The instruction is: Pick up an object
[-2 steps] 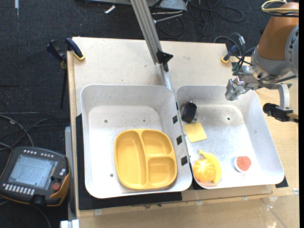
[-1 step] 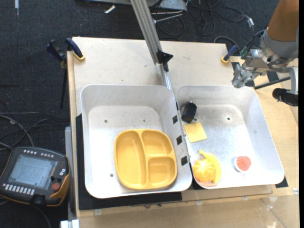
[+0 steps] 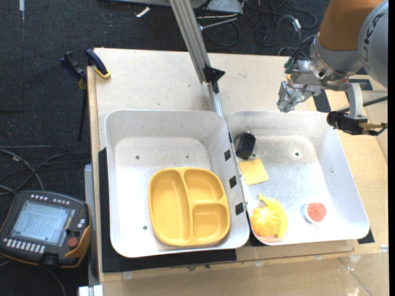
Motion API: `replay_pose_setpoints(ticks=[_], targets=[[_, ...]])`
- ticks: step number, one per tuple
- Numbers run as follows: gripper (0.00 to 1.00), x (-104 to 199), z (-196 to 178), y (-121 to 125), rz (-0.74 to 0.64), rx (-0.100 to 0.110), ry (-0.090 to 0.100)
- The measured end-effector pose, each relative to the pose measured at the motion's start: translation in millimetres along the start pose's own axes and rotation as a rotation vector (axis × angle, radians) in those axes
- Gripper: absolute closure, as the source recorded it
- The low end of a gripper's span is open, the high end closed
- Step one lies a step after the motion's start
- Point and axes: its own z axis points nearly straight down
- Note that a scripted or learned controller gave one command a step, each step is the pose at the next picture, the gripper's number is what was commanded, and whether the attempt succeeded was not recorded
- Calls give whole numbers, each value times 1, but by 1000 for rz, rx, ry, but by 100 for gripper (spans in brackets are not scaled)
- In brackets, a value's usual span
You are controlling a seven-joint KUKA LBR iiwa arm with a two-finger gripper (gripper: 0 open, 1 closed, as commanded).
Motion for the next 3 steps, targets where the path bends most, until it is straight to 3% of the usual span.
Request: replay_pose_setpoints(ticks=[1,3], targets=[[100,52,18,-3,1,4,0],[100,168,14,-12,0,4,0]])
